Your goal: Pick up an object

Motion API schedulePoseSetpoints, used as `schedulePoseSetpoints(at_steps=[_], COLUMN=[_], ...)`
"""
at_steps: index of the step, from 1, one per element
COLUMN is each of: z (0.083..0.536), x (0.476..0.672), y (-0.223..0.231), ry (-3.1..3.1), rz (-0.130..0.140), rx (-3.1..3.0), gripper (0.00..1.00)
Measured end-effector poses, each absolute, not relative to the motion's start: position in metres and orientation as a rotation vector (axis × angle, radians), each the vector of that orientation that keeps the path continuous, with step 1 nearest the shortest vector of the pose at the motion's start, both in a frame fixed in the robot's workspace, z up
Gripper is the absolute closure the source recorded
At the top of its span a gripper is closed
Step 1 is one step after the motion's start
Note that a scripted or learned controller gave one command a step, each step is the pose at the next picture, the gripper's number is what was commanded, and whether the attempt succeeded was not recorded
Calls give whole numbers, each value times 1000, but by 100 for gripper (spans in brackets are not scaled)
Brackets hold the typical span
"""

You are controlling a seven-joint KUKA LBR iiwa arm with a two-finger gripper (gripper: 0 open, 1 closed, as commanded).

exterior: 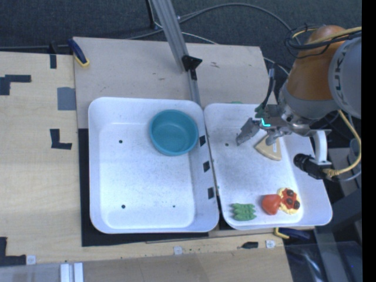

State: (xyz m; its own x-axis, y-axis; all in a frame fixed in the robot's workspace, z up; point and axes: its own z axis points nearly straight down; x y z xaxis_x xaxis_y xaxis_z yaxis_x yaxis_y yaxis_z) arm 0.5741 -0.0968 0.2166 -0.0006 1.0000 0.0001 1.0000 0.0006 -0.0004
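My gripper (258, 137) hangs over the upper part of the right bin (235, 175), its two dark fingers spread apart with nothing between them. A tan wedge-shaped piece (270, 151) lies just below and right of the fingertips, partly under the right finger. Near the bin's front edge lie a green toy (243, 211), a red toy (271, 204) and a yellow piece with dark spots (289, 200). A blue bowl (173, 131) sits in the upper part of the left bin (117, 181).
A grey pole (176, 31) slants down from the top to the gap between the bins. Cables loop behind the arm at the right. A yellow and blue clamp (79, 54) sits at the bench's back left corner.
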Motion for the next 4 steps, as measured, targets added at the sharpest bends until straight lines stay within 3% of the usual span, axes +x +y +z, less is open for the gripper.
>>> schedulePoseSetpoints(at_steps=[1, 4], z=[217, 89], x=[574, 590], y=[-97, -97], ry=[-2222, -2223], rz=[0, 1], rx=[-2221, -2221], gripper=[0, 0])
